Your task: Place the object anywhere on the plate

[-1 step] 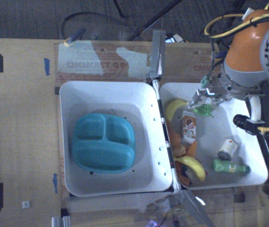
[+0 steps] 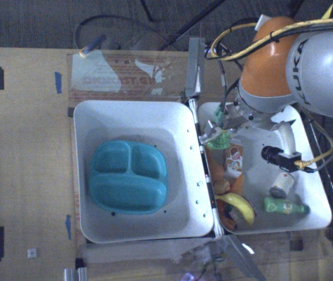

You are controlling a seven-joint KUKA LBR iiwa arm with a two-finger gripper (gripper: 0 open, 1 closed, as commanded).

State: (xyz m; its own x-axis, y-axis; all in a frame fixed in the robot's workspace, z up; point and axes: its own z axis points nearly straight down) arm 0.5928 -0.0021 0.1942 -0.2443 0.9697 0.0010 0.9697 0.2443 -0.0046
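A teal divided plate (image 2: 128,175) lies in the left white bin (image 2: 96,113), with nothing on it. My gripper (image 2: 218,126) is low over the far left corner of the right bin (image 2: 318,215), close to the wall between the two bins. Right under it sits a small green object (image 2: 220,140), partly hidden by the gripper. I cannot see whether that object is between the fingers.
The right bin also holds an orange and white packet (image 2: 234,160), an orange item (image 2: 218,177), a banana (image 2: 240,207), a green bottle (image 2: 285,206) and a small pale can (image 2: 281,184). A clear sheet (image 2: 119,75) lies behind the left bin.
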